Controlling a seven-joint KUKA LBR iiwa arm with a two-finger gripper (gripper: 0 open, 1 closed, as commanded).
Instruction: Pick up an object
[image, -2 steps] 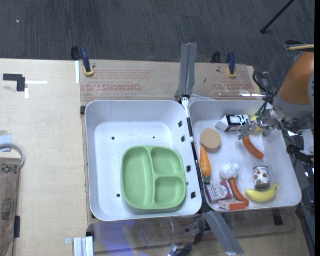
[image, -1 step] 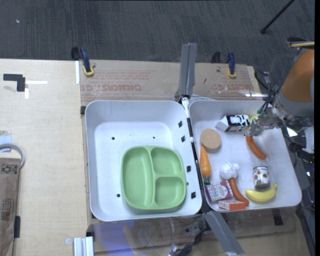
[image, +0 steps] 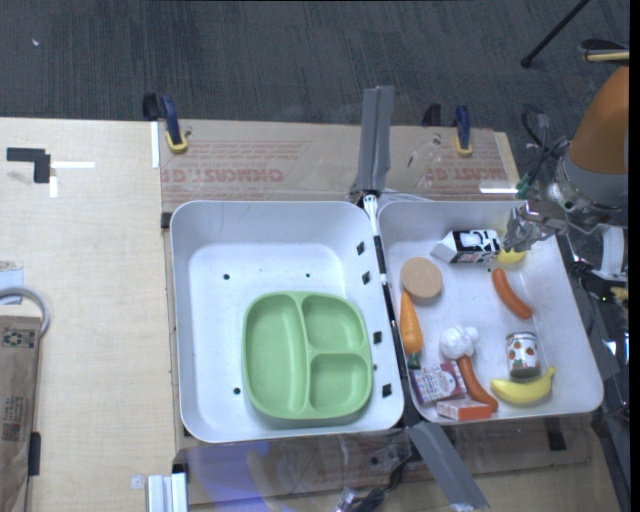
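Tool (image: 517, 240) over yellow piece (image: 511, 257), orange sausage (image: 510, 293) lying diagonally

arm: cut off by the right edge, so just its orange band and wrist show
gripper (image: 520, 238): fingers too small and blurred to tell how they stand
yellow thing (image: 511, 257): partly hidden under the gripper, kind unclear
small carton (image: 468, 246): print too small to read
brown paper bag (image: 17, 372): cut off by the left edge
packets (image: 437, 383): labels blurred, partly covered by a sausage (image: 473, 380)
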